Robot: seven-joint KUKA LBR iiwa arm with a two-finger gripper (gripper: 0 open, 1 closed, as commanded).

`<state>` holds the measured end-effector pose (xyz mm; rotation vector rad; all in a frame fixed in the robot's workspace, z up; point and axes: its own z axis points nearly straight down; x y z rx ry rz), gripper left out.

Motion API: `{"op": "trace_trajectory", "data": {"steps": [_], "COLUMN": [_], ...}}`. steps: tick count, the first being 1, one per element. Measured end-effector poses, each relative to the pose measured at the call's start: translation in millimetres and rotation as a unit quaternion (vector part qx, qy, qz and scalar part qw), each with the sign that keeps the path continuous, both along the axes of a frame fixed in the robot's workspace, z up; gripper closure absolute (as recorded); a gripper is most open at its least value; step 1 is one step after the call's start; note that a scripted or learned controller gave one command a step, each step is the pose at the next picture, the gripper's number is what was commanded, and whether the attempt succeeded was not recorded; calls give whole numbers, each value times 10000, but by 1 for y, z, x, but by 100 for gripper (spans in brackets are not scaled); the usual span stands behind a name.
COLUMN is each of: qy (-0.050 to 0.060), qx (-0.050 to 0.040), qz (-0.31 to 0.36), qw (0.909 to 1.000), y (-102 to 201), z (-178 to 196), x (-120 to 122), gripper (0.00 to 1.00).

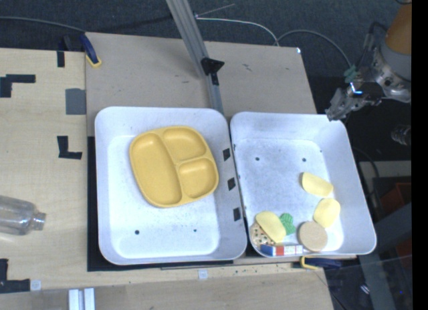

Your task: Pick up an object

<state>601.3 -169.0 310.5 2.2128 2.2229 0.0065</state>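
Note:
The right bin (267, 131) holds several small objects near its front right: a pale yellow piece (316, 184), another yellow piece (326, 212), a yellow oblong (271, 226), a small green thing (287, 222), a tan round disc (312, 236) and a red-white-blue item (281, 250) at the front wall. The left bin (114, 168) carries a yellow divided plate (174, 166). My gripper (339, 108) hangs at the far right, just beyond the right bin's back right corner and above its rim, away from all the objects.
A grey metal rod (187, 25) slants down from the top to the seam between the bins. A clear plastic bottle (17, 216) lies on the wooden bench at the left. Cables run across the bench behind the bins.

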Motion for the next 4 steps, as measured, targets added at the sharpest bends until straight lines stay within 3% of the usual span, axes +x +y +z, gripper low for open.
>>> {"op": "trace_trajectory", "data": {"steps": [1, 2, 3, 4], "qy": [44, 84, 39, 35], "qx": [-11, 8, 3, 7], "qz": [-29, -24, -17, -9], "qw": [10000, 10000, 10000, 10000], "y": [-31, -27, -27, -26], "z": [-30, -126, -121, -111], "x": [22, -7, -5, -4], "gripper": [100, 100, 0, 100]}}
